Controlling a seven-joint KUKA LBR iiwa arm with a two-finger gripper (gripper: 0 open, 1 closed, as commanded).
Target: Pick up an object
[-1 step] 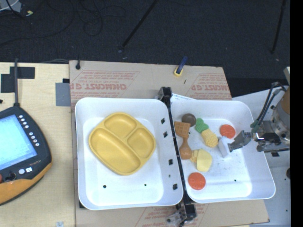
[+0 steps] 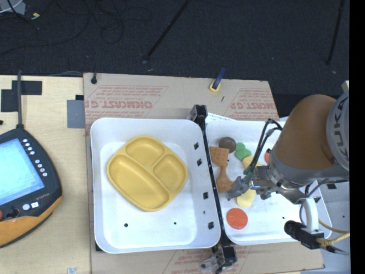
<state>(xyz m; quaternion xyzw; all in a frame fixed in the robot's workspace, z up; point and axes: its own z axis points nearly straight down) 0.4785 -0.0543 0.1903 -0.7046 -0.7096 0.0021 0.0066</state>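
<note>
Arm: reaches in from the right over the right bin.
Hand: low in the right bin, by a pale yellow piece and a brown piece; whether it is apart or together, I cannot tell.
Red disc: just below the hand.
Green piece: near the far wall, beside a dark round piece.
Left bin: holds a yellow divided plate.
</note>
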